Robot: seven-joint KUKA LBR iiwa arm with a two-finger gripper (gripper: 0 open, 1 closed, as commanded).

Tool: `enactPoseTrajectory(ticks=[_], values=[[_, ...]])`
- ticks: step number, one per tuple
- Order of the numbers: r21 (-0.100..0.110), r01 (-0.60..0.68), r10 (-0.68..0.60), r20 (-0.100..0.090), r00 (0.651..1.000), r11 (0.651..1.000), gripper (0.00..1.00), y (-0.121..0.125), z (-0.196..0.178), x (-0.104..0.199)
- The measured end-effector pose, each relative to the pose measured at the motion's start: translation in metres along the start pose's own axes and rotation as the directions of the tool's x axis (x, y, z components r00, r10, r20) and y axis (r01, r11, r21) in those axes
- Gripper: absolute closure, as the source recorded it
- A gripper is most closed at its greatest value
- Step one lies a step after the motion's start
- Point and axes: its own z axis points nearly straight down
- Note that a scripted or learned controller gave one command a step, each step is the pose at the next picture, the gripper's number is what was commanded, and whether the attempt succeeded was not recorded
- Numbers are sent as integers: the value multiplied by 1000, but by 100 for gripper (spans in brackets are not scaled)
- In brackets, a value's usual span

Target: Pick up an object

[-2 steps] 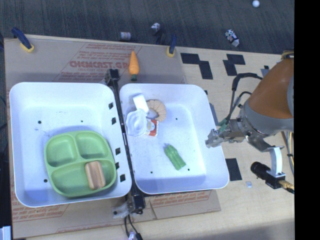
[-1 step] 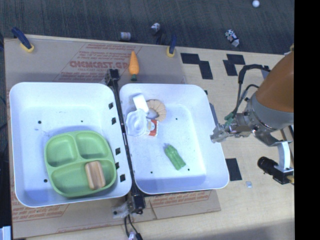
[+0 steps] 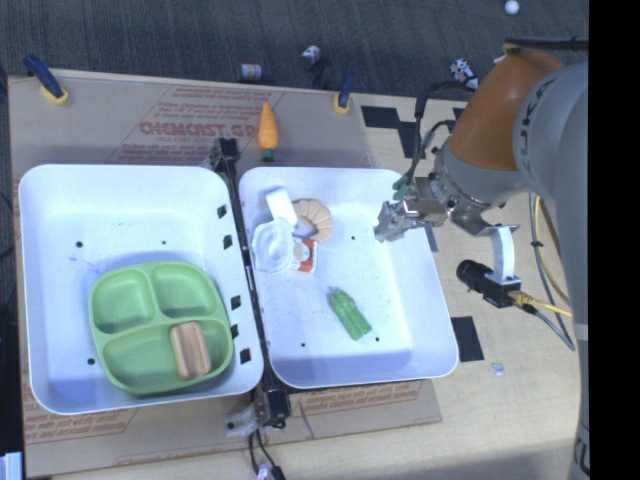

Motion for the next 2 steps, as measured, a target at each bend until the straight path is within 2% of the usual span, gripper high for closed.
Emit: enactPoseTrajectory(ticks=[1, 2], values=[[1, -2, 2, 0, 1000, 1000, 100, -87, 0, 24], [-2, -3, 3, 1, 1000, 1000, 100, 3, -24, 20]])
